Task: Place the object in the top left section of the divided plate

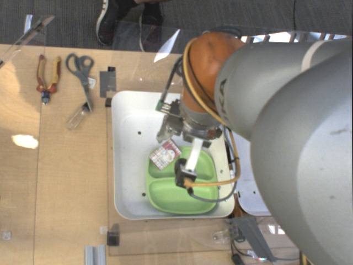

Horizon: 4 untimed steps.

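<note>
On the wooden tabletop, in the left white bin, I note the small red-and-white packet lying at the green divided plate's top-left section, directly beneath the hand, whose grip I cannot tell.

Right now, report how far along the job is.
Looks done: the red-and-white packet is over the top left section of the green divided plate, in the white bin. In hand: the end effector hangs beside it. Left: I cannot tell whether it is released; the arm must pull clear.
</note>
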Motion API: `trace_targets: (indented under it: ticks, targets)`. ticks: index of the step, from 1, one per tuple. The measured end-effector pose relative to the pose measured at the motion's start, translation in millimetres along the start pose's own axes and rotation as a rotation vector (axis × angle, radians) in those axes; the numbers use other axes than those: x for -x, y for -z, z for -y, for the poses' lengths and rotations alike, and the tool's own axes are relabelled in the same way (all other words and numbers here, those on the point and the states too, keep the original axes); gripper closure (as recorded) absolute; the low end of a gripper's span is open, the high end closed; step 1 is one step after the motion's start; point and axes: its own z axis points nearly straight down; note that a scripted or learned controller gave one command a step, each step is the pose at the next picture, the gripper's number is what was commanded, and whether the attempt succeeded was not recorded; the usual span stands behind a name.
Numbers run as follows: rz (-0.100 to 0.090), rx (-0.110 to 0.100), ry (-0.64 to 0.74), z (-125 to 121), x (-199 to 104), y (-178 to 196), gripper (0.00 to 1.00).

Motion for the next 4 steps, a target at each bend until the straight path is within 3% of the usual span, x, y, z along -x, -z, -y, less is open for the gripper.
trace_targets:
  ticks: [1,2,3,4]
  targets:
    - [0.001,-0.001,-0.347,11,-40,-35,0.0]
    - [0.001,0.0,-0.338,11,-42,-24,1.0]
    - [0.001,0.0,-0.337,11,-42,-24,0.0]
    - [-0.001,0.001,-0.329,11,-44,-14,1.0]
